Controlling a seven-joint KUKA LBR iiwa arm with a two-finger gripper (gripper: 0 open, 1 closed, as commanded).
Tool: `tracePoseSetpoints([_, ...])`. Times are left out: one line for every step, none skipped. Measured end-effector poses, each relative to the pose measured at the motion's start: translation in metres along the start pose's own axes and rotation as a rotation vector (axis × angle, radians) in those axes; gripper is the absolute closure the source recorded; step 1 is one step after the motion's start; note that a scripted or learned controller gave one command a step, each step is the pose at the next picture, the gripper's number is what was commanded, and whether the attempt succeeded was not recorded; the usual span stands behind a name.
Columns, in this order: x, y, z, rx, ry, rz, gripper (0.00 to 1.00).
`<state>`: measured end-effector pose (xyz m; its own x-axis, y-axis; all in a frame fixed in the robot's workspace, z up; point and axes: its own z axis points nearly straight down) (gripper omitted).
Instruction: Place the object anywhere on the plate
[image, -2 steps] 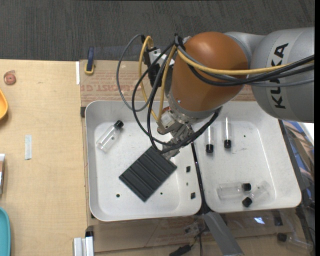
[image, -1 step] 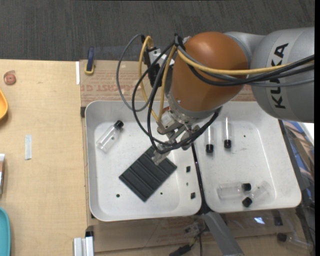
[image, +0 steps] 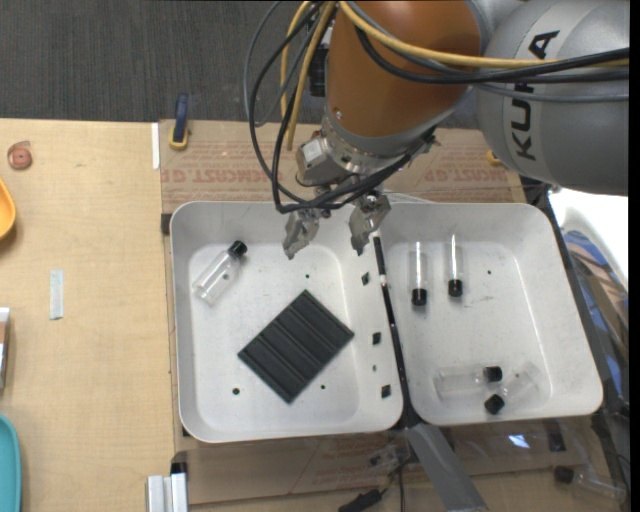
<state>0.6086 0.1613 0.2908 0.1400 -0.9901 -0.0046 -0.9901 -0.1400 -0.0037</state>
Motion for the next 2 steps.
tracePoseSetpoints([-0.0585, -0.0596, 0.0102, -0.003, -0.002, -0.486, 0.0])
tracePoseSetpoints([-0.0554, -0.061, 0.0015, -0.001, -0.007, -0.474, 1.0])
